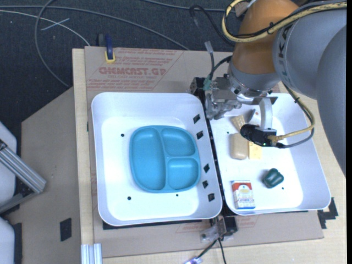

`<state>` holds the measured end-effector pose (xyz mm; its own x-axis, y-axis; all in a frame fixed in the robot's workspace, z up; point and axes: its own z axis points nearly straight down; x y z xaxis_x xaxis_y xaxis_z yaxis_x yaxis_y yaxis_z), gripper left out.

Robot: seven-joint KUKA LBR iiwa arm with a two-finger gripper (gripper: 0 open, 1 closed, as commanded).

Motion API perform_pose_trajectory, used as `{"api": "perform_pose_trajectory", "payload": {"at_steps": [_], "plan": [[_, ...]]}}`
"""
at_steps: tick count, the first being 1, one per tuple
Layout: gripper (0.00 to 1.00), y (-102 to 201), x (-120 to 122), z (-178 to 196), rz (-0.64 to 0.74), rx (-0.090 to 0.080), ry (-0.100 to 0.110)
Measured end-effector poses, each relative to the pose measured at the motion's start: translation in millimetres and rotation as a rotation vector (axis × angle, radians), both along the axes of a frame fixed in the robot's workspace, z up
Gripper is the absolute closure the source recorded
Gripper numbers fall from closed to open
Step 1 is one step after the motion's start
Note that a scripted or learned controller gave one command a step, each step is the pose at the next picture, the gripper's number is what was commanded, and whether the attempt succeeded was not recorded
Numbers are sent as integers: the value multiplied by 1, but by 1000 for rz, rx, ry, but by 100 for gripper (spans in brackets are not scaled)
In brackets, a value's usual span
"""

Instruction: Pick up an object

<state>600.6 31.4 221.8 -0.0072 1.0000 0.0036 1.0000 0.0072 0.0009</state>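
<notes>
Fingers escape us, so we cannot tell the state of the end effector (237,113), low over the right bin's (308,194) upper left corner. Just below it we see a tan block (238,146), then a green object (272,177) and a small carton (243,194). A blue divided plate (165,158) fills the left bin (107,147).

We see a sky-blue divided plate (165,158) in the white left bin (104,147). The white right bin (308,186) holds a tan block (238,146), a dark green lump (272,177) at four o'clock from it, and a red-and-white box (242,194).
</notes>
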Motion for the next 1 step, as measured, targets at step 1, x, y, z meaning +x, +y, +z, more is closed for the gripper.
{"api": "perform_pose_trajectory", "payload": {"at_steps": [1], "plan": [[100,51,20,5,-1,-1,-2]]}}
